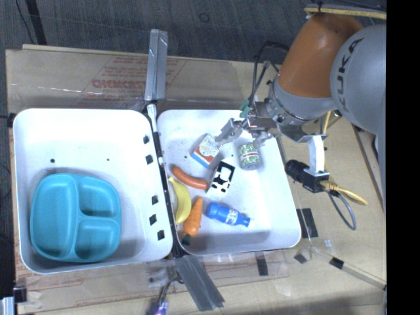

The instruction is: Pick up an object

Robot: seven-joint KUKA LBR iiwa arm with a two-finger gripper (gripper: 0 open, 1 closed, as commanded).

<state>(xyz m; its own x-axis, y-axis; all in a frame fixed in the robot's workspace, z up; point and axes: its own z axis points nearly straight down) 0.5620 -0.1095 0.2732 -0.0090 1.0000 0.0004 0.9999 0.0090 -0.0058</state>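
**Looking down on two bins and a crowded right side**

Looking down at a slant, we see a pale wooden bench [367, 195] carrying a flattened brown cardboard sheet [118, 71] with red print, and dark carpet across the top of the frame. Two shallow white bins sit side by side on it. The left bin [79, 130] holds a blue sectioned tray [76, 216] in its lower left part. A grey metal strip [156, 67] runs up from the seam between the bins toward the upper centre.

The right bin [279, 212] holds all the loose objects. A small carton [206, 151] with red and blue print lies tilted near its middle. A green-labelled can [249, 155] stands just to its right. A black-and-white patterned block [224, 176] lies below the carton, and an orange sausage-shaped piece [189, 177] lies to the left of it. A yellow banana [181, 201] and a carrot [193, 220] rest along the bin's left wall, touching each other. A blue bottle [227, 214] lies on its side near the lower centre.

The arm [341, 51] enters from the upper right. Its gripper [244, 125] hangs over the bin's upper part, above the carton and the can, and we cannot tell how its fingers stand or see anything between them. Cables [344, 199] trail over the bench at the right.
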